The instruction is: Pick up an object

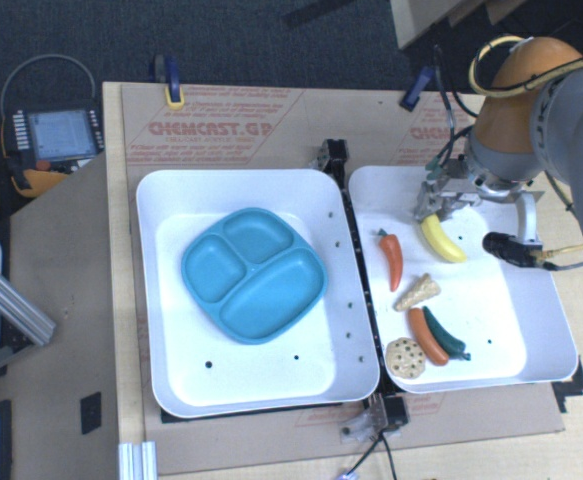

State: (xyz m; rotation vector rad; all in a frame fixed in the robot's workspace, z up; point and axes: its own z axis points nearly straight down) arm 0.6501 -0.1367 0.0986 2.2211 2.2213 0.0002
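Watch for a failed pick: the banana (443, 239) is curved and smooth, and it could roll or slip sideways if contact lands off its middle. The arm (531, 108) reaches in from beyond the banana's far side, wrist bent down. The gripper (439, 200) sits at the banana's upper end, apparently touching it; you cannot tell its state. The banana lies flat, nearest the carrot (393, 258).
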